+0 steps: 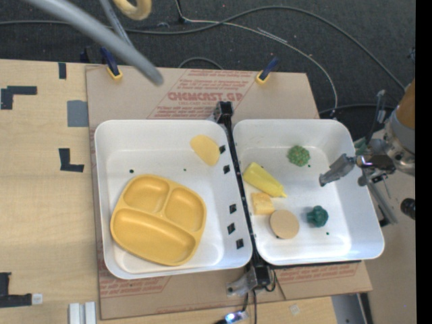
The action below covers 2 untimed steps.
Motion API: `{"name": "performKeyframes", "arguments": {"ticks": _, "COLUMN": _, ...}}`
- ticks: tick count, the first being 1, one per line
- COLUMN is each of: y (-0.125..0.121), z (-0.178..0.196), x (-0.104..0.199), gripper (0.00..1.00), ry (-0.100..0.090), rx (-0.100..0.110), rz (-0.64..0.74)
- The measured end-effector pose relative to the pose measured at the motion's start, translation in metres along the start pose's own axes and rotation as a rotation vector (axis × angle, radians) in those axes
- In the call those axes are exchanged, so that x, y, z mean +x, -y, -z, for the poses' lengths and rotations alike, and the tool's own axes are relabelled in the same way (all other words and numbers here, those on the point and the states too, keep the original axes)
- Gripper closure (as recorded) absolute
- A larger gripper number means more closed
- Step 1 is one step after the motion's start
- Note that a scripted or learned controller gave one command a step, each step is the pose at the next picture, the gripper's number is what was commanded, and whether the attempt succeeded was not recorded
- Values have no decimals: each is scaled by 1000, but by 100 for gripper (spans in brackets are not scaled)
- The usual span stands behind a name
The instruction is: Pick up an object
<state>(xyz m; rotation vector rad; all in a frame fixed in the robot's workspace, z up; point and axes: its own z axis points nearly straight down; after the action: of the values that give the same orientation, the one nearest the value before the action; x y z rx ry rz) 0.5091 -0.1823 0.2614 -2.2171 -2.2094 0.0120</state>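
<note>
In the right bin (337,130) lie a light green knobbly piece (298,156), a yellow wedge (263,179), a small yellow block (262,202), a tan round disc (284,224) and a dark green lump (317,215). My gripper (352,171) hangs over that bin's right rim, to the right of the light green piece and above the dark green lump. Its fingers (335,169) are spread open with nothing between them. The left bin (108,140) holds a yellow divided plate (158,218) and a pale yellow piece (206,149).
Both bins rest on a cardboard sheet (202,93) held by blue-and-yellow clamps (267,69). A black divider strip (233,181) runs between the bins. Cables (290,19) trail across the dark floor behind, and a grey hose (81,25) crosses the upper left.
</note>
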Motion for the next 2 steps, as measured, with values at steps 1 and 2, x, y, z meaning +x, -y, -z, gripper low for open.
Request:
{"name": "performKeyframes", "arguments": {"ticks": 1, "y": -2, "z": 6, "x": 1, "gripper": 0, "ry": 3, "rx": -11, "rz": 4}}
{"name": "performKeyframes", "arguments": {"ticks": 2, "y": 2, "z": -59, "x": -3, "gripper": 0, "ry": 1, "rx": -5, "rz": 3}}
